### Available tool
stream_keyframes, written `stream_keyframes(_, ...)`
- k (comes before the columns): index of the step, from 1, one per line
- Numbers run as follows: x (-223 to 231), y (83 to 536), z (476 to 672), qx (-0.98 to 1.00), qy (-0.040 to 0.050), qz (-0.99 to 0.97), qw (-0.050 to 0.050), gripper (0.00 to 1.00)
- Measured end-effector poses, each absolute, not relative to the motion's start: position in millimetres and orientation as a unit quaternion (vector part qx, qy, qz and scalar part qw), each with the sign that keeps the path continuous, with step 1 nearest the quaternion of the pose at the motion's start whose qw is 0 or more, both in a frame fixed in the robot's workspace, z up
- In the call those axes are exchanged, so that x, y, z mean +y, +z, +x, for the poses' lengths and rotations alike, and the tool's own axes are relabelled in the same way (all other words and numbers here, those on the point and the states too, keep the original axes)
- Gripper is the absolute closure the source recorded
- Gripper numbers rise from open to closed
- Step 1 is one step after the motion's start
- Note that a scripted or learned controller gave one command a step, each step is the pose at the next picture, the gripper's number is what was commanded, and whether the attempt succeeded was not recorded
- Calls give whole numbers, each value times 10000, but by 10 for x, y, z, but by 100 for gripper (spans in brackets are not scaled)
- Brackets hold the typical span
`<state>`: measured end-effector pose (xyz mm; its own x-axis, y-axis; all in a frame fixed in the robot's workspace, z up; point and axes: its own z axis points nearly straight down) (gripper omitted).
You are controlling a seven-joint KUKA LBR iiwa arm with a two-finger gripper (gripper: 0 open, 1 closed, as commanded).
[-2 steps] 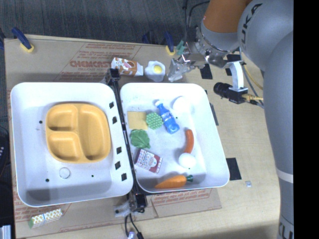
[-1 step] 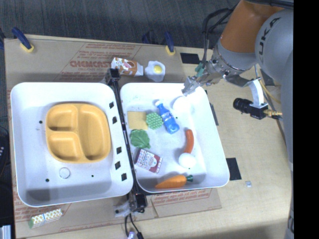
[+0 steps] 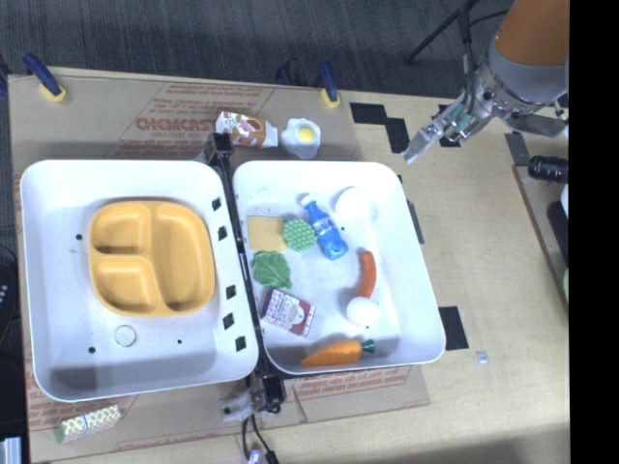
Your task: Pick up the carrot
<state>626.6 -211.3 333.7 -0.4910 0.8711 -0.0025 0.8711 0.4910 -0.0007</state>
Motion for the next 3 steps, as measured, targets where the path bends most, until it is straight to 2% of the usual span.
stream_keyframes(1, -2109, 2510, 5632, 8886, -7, 4588, -11, 100)
stream_keyframes(2, -2111, 2569, 4849, 9191, -4, 3940, -8, 100)
stream_keyframes(3, -2113, 3426, 4775, 9615, -8, 2747, 15, 100)
